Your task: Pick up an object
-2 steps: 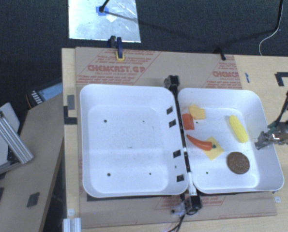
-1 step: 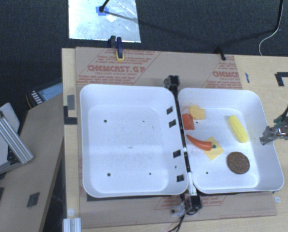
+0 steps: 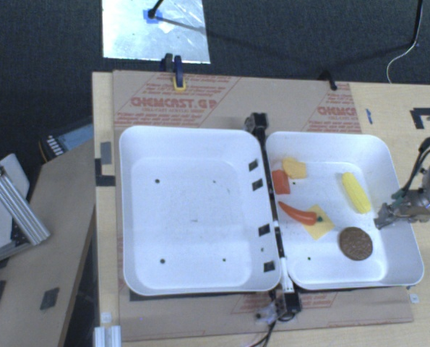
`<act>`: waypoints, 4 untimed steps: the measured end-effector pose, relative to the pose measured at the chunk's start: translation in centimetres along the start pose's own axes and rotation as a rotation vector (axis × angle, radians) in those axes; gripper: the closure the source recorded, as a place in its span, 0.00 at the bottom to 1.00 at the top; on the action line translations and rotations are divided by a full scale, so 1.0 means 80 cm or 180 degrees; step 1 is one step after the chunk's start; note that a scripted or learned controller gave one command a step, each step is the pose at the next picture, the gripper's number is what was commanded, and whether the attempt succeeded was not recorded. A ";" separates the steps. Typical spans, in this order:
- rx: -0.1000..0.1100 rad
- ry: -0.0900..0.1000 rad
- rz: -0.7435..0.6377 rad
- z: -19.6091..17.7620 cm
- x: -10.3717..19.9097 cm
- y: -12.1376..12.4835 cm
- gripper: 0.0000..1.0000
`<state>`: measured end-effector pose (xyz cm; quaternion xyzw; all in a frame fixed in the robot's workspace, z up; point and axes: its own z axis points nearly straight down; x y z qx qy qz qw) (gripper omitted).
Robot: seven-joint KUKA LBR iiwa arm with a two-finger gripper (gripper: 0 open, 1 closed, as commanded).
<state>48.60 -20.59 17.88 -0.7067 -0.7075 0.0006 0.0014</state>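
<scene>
The right bin (image 3: 399,262) holds several small items. A yellow corn cob (image 3: 355,191) lies at its back right. A round brown patty (image 3: 355,243) sits at the front right. A red chili pepper (image 3: 299,212) rests partly on a yellow slice (image 3: 320,227) near the middle. An orange-red block (image 3: 280,181) and a yellow wedge (image 3: 295,168) lie at the back left. My gripper (image 3: 389,213) reaches in from the right, over the bin's right wall, just right of the corn and above the patty. Nothing shows in its grasp.
The left bin (image 3: 131,194) stands beside the right one, with black clips (image 3: 264,230) along the shared divider. A shiny metal sheet (image 3: 155,20) lies beyond the bench at the back. Cables (image 3: 406,49) run at the back right.
</scene>
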 end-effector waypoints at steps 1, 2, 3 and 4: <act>-0.0013 -0.0006 0.0003 -0.003 -0.001 0.001 0.00; -0.0074 -0.0030 -0.0014 -0.263 -0.002 0.003 0.00; -0.0047 -0.0019 -0.0015 -0.354 -0.001 0.013 0.00; -0.0048 -0.0020 -0.0017 -0.452 0.000 0.038 0.00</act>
